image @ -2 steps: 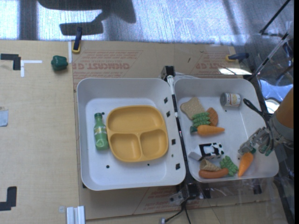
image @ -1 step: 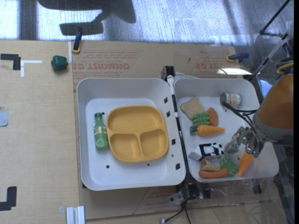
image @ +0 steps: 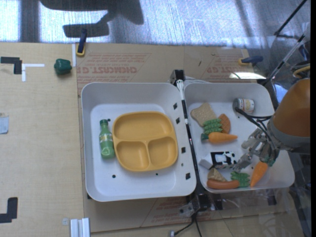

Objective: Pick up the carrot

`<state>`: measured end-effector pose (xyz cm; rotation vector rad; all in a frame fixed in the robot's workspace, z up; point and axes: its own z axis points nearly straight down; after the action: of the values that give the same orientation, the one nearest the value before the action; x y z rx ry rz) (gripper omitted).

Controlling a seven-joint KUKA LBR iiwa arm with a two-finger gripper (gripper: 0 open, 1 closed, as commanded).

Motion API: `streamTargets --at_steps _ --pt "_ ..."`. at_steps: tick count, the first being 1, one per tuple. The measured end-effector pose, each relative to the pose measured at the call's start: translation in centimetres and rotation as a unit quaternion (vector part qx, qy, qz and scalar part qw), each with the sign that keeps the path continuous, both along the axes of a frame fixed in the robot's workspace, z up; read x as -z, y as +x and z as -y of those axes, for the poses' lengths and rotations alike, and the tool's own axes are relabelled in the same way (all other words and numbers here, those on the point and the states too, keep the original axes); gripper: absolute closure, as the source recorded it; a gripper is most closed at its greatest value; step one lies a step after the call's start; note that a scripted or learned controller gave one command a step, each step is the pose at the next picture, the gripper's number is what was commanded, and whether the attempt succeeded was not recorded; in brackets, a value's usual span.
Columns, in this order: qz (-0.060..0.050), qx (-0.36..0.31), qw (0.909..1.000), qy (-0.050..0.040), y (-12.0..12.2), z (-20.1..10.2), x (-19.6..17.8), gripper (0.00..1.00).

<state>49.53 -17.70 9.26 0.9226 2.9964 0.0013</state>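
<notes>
**Gripper down by the carrot in the right bin**

The gripper [image: 260, 152] sits low in the right bin [image: 264, 95], lower right of frame. Honestly can't tell if it's clenched or released. One carrot [image: 257, 174] lies right beside it, another carrot [image: 222, 138] mid-bin. The left bin [image: 94, 147] has a yellow tray [image: 145, 140] and a green bottle [image: 106, 139].

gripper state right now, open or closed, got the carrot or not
gripper: cannot be told; it sits low in the right bin beside a carrot, and no carrot shows between its fingers.
</notes>
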Motion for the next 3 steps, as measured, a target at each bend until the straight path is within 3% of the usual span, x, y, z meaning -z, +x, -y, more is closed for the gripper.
streamTargets --at_steps 1,2,3 --pt "0.0 -0.125 0.9921 -0.001 -1.6 4.4 0.0 0.0" --pt "0.004 -0.122 0.9925 -0.0021 -1.2 4.3 -1.0 1.0" --pt "0.009 -0.119 0.9929 -0.0034 -0.9 4.3 -2.0 1.0"
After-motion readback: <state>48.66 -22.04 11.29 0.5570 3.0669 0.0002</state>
